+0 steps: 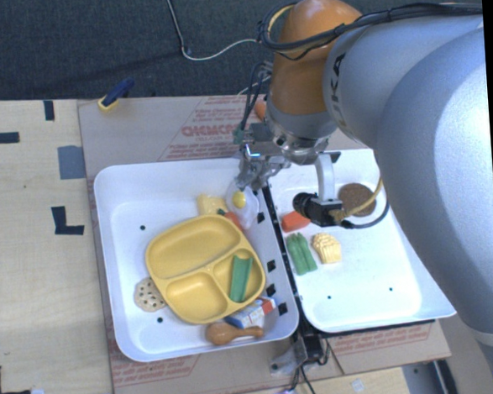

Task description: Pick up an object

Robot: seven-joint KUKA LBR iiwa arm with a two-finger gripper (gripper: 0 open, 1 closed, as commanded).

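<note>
Yellow divided plate (196, 263) holding a green pickle (240, 278) in left bin (115, 243)

A yellow divided plate (199, 267) lay tilted across the middle of the left bin (115, 243), with a green pickle-like piece (240, 278) resting in its right-hand compartment. A round speckled cracker (147, 296) sat touching the plate's lower left edge, and a brown drumstick (231, 331) lay just below the plate near the bin's front wall. Small yellow pieces (213, 205) sat beyond the plate's far edge. In the right bin (380, 300) a green ridged piece (300, 255) lay beside a pale yellow corn cob (326, 248), with an orange piece (293, 222) just above them and a brown disc (358, 198) farther right.
</note>
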